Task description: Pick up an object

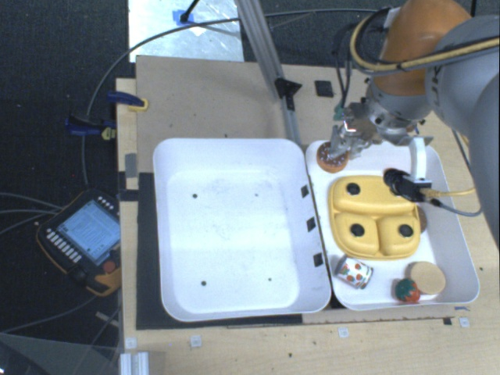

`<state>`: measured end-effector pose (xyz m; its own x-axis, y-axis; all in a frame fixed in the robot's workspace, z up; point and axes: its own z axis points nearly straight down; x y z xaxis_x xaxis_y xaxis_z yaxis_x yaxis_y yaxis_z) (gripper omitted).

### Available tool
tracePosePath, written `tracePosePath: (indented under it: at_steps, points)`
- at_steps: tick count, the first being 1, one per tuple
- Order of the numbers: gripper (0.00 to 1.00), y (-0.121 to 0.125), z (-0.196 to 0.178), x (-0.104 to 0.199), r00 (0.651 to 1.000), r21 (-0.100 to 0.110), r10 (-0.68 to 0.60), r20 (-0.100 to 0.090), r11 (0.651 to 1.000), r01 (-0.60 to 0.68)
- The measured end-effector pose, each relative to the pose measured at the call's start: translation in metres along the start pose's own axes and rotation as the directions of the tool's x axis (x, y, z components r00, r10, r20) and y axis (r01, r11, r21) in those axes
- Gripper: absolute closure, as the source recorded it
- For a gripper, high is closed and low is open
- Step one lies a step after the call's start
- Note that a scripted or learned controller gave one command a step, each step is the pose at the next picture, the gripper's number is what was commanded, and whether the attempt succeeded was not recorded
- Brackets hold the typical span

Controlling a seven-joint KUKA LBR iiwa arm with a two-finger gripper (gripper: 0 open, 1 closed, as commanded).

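Observation:
My gripper [340, 148] hangs over the far left corner of the right bin [461, 264]. Directly under its tip lies a small round brown object [331, 160] that looks like a donut; the fingers come down onto or around it. A large yellow moulded piece [375, 217] with three dark holes fills the bin's middle. Along the near edge lie a small white cup with coloured dots [354, 273], a green and red ball [405, 290] and a tan disc [426, 277].
The left bin [226, 225] sits beside the right one, sharing a rim with black clips. A slanted metal pole [266, 53] rises behind the bins. A teach pendant [82, 237] and cables lie off the bench at left.

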<state>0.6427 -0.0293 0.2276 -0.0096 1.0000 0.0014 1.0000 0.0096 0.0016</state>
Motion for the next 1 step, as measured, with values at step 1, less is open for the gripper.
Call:
tracePosePath:
  at_steps: [1]
  points:
    - [1.00, 0.0012, 0.0088, 0.0600, 1.000, 0.000, 0.000, -0.001, 1.000, 0.000]
